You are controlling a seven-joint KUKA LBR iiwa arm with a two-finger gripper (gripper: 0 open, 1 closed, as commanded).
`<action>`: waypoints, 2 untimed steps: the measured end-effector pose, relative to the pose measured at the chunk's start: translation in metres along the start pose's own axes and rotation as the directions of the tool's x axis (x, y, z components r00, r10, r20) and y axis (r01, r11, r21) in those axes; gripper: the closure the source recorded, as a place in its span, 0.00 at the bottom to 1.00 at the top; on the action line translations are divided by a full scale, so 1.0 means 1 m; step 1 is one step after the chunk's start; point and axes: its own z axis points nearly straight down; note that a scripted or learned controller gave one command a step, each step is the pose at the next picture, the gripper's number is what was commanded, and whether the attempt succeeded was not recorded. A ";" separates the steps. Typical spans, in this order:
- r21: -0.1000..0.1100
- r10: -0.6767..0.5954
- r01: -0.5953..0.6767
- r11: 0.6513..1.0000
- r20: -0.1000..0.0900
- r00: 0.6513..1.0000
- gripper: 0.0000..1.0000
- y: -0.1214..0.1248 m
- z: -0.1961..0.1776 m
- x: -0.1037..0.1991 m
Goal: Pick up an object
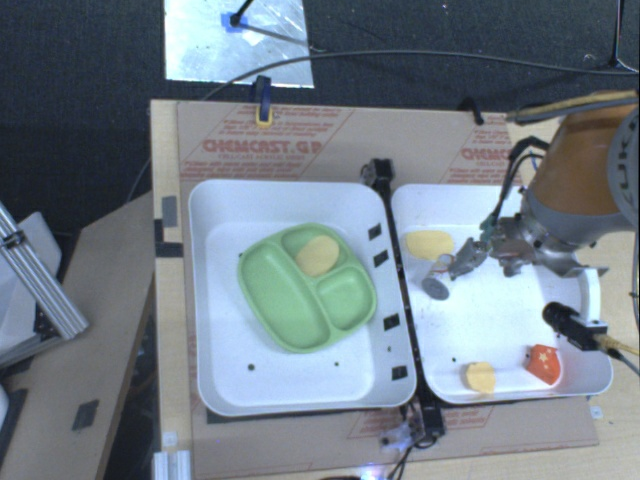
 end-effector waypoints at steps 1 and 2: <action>-0.014 -0.002 0.002 1.000 0.002 1.000 0.00 0.003 -0.007 0.000; -0.012 0.000 0.000 1.000 0.002 1.000 0.00 0.009 0.039 -0.008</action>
